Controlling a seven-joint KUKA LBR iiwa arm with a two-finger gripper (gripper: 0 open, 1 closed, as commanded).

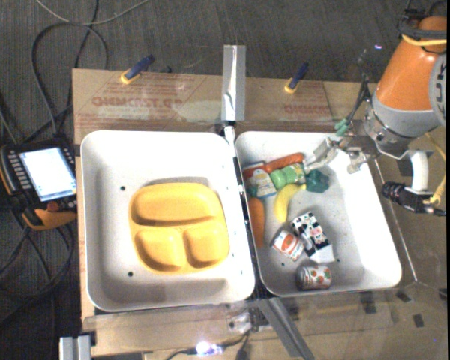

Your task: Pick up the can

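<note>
Even overhead light, slightly soft focus

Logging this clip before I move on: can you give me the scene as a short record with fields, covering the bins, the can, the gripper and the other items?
left bin: holds a yellow divided tray
right bin: holds the can and mixed items
can: lying near the front edge of the right bin
gripper: over the back of the right bin, apart from the can
near gripper: banana, green item
task state: can not yet picked up
</note>
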